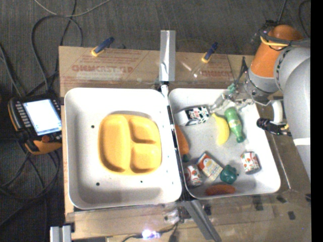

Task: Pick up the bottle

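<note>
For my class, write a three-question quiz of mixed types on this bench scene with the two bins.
1. True or false: the green plastic bottle lies in the right white bin.
2. What lies directly beside the bottle on its left? A) curved yellow banana B) teal pepper C) red-and-white can
3. Fill in: the yellow sectioned tray sits in the ____ white bin.

Key: 1 true; 2 A; 3 left. Note that the gripper sits just above the bottle's cap end; nothing shows it gripping the bottle.
</note>
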Available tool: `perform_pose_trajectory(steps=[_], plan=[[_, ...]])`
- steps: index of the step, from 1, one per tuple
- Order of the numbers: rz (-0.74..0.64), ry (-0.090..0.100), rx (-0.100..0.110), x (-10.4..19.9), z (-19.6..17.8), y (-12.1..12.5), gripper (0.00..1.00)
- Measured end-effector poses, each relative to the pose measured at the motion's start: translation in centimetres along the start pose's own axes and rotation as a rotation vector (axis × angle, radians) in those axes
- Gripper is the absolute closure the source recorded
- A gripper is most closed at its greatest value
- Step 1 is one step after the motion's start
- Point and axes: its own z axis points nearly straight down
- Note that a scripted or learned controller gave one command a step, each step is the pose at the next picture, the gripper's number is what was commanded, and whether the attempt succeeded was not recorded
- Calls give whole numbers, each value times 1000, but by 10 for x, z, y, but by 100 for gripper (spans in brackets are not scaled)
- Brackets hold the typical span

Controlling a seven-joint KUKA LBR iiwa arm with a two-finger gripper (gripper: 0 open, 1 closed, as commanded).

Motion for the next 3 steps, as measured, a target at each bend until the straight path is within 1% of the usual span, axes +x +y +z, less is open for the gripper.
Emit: perform_pose_trajectory(steps=[1,2,3], plan=[[-4,-16,-12,-2,-7,1,100],[-8,-6,-5,4,-6,1,0],[-26,-12,-20,-2,2,-31,0]])
